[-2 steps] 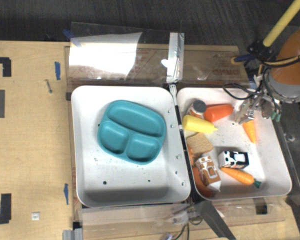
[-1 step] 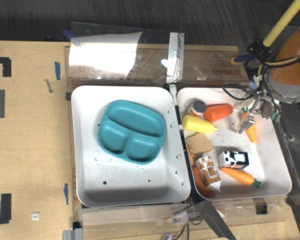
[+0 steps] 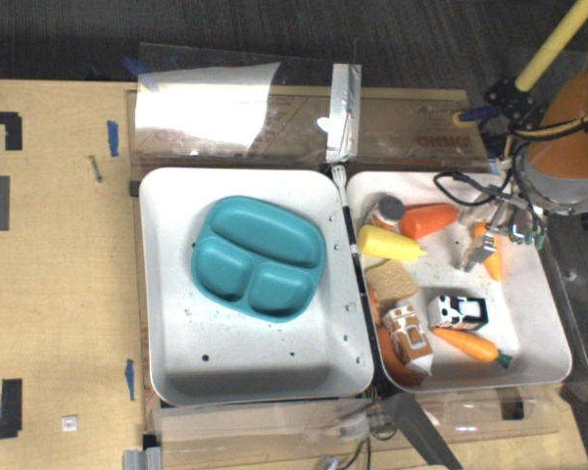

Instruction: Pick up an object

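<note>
The right white bin [image 3: 554, 306] holds several toy foods: a yellow piece [image 3: 390, 245], an orange piece [image 3: 429, 219], a tan bread slice [image 3: 392, 281], a small brown-and-white carton [image 3: 409, 333], a black-and-white cow-patterned block [image 3: 458, 311] and a carrot [image 3: 467, 344]. My gripper [image 3: 480, 250] hangs low over the upper right part of this bin, right of the orange piece and above the cow block. A small orange item [image 3: 495, 263] lies right beside the gripper tip; whether it is touched is unclear. Cables partly hide the wrist.
The left white bin [image 3: 167, 262] carries a teal divided plate [image 3: 258, 256]. A metal divider [image 3: 344, 116] and clear plastic sheet stand behind the bins. The arm's orange band [image 3: 568, 130] is at the right edge. A brown round item [image 3: 388, 207] sits by the bin's back wall.
</note>
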Action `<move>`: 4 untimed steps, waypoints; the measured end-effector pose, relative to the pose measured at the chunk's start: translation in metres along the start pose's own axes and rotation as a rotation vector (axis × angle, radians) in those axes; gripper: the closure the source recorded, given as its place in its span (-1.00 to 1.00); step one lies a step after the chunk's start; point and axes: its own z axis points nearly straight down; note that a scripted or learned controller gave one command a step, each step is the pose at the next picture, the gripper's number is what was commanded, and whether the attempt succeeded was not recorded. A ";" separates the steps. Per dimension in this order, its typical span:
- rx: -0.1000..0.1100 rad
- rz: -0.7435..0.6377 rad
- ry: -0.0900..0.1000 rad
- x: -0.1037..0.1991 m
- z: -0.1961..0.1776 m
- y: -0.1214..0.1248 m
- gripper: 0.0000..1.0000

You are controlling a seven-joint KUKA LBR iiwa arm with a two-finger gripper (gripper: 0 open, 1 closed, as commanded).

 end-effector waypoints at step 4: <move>0.000 0.130 -0.005 0.009 -0.011 -0.002 -1.00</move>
